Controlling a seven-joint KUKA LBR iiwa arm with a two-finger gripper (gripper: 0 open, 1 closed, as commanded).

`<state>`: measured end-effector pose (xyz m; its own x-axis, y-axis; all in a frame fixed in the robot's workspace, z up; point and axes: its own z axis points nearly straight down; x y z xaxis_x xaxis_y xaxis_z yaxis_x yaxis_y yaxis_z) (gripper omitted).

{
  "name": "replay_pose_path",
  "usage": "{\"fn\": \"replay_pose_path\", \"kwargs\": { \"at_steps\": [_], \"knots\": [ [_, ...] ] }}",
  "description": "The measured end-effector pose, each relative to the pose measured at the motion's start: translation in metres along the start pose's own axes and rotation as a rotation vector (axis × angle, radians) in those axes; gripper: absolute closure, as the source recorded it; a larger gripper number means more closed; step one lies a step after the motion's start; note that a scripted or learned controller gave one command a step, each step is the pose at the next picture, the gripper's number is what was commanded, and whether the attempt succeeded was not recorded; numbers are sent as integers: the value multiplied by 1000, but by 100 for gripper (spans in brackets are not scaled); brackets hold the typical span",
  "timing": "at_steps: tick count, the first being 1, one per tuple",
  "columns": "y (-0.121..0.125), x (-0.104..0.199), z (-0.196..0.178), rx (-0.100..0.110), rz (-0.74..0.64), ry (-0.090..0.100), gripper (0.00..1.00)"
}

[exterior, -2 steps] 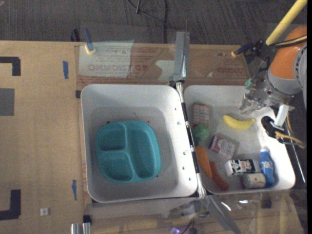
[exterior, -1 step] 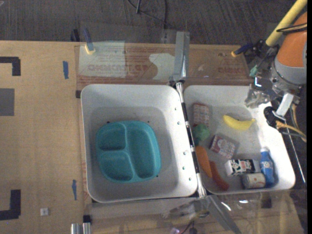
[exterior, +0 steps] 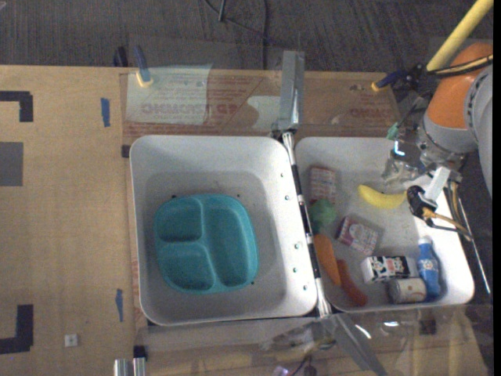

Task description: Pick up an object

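Banana [exterior: 381,197] lies in the right bin [exterior: 462,284], upper middle, yellow, curved, flat on the floor. Claw [exterior: 398,168] sits just above its right end, near the bin's top-right part; can't tell how wide the claw is or if it has anything, too blurred. Arm [exterior: 458,112] comes in from the upper right, grey with an orange band, wrist tilted down and left toward the bin. Black-and-yellow cable bundle [exterior: 423,204] hangs off the wrist, just right of the banana.

Other stuff in the right bin: small pinkish packet [exterior: 322,183] at upper left, green item [exterior: 322,212] below it, pink box [exterior: 358,235] in the middle, carrot [exterior: 327,258] along the left wall, red sausage-like piece [exterior: 352,283] beside it. Milk carton [exterior: 385,268] with cow pattern near the bottom, can [exterior: 407,290] below it, blue bottle [exterior: 428,266] at right.

Left bin [exterior: 156,159] holds a teal divided plate [exterior: 205,243], lying flat, lower centre. Both bins rest side by side on the desk [exterior: 55,233], which has black corner marks and blue tape bits.
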<state>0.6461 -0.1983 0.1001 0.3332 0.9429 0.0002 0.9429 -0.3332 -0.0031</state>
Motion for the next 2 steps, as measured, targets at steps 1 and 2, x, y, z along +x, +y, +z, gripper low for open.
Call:
{"fn": "replay_pose_path", "kwargs": {
  "at_steps": [1, 2],
  "knots": [
    [1, 1, -1, -2, -1, -1, 0],
    [1, 2, -12, -5, -5, -2, 100]
  ]
}}
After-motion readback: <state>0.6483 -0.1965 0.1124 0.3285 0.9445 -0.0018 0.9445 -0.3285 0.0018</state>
